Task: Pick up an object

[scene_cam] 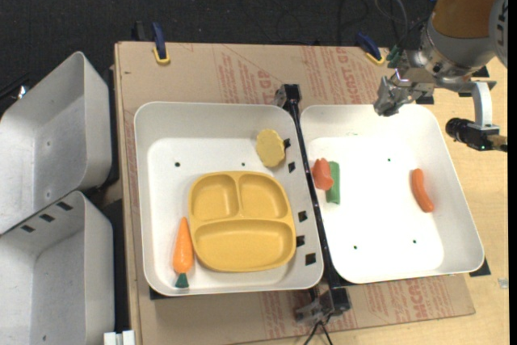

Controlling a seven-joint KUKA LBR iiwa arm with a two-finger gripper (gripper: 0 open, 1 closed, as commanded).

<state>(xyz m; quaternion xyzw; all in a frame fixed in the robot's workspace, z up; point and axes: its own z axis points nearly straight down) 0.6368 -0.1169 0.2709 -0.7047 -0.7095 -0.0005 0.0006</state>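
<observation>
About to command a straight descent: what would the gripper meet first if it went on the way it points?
Probably the far rim of the right white bin or bare floor just inside it. The gripper hangs above that edge; depth is unclear.

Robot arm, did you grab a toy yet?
Not yet. The gripper hangs above the right bin's far edge with nothing between its fingers. The sausage and the carrot lie untouched in the bins. Reaching down, grabbing and lifting are all left.
</observation>
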